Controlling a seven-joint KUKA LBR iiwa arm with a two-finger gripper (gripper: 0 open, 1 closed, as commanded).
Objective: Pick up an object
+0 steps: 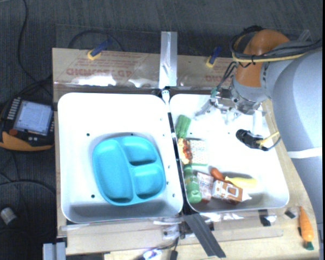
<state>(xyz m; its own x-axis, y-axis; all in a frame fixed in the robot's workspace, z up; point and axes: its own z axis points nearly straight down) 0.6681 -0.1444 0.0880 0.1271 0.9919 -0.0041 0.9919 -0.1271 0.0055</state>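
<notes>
Arm: the grey arm (300, 107) reaches in from the right, with its orange band (257, 58) above the far right corner of the right bin.
Claw: the claw (227, 108) hangs over the far part of the right bin, near its back wall; nothing shows between its fingers, and I cannot tell from this slant whether they are spread wide or drawn narrow.
Right bin: the white bin (271, 167) holds a cluster of objects along its left wall and near edge.
Objects: a green packet (182, 124) lies by the divider near the back; below it a printed packet (188, 149); a round green item (193, 191) sits at the near left; a small orange carton (227, 190) lies near the front, with a yellow piece (242, 181) and a red piece (218, 174) just beside it.
Claw and objects: all of these lie apart from the claw, which is nearest the green packet.
Left bin: the other white bin (76, 123) holds a blue sectioned tray (129, 168).
Counter: an orange-cased handheld screen (27, 123) sits off to the far left, and an orange tool (306, 231) lies at the near right.
</notes>
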